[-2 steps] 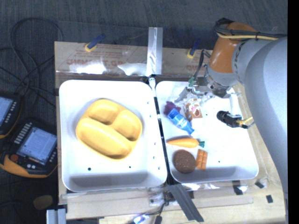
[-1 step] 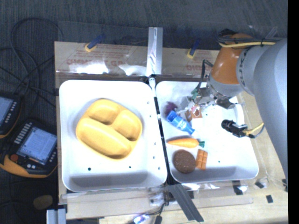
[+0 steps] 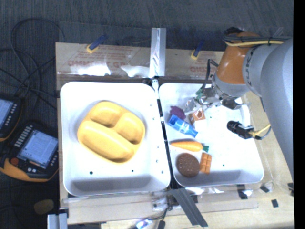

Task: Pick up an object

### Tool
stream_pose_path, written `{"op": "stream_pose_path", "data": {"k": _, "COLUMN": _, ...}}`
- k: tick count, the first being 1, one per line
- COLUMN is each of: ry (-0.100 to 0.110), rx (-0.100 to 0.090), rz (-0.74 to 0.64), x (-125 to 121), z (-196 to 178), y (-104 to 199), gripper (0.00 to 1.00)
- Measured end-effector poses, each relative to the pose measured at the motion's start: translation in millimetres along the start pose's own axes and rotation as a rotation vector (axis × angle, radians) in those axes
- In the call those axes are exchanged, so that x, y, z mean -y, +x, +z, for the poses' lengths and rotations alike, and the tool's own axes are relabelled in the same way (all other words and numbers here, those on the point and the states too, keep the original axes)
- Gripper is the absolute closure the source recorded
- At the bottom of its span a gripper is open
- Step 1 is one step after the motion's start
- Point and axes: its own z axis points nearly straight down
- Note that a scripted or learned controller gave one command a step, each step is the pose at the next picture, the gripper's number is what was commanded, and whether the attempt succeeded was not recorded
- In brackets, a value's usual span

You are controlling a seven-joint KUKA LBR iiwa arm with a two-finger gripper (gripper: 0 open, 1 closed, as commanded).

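The right bin (image 3: 231, 152) holds several small items. A purple piece (image 3: 177, 112) and a blue wrapped packet (image 3: 182, 125) lie near its left wall. Below them an orange carrot (image 3: 187, 146) lies sideways, with a brown round disc (image 3: 188, 164) and a small orange block (image 3: 205, 162) near the front. My gripper (image 3: 200, 102) hangs low at the bin's back, just above and right of a small brown-and-white piece (image 3: 197, 114). Its tips are lost against the clutter. Nothing visibly hangs from it.
A large yellow bread-like lump (image 3: 111, 130) fills the middle of the left bin (image 3: 67, 142). The arm's grey body (image 3: 279, 80) covers the right bin's far right side, with a black cable fitting (image 3: 238, 128) over the bin. A handheld pendant (image 3: 29, 151) lies left of the bench.
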Motion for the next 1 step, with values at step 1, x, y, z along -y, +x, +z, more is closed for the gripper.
{"op": "stream_pose_path", "data": {"k": 1, "ry": 0.018, "rx": -0.003, "rz": 0.034, "x": 1.8, "z": -81.3, "y": 103.5, "gripper": 1.00}}
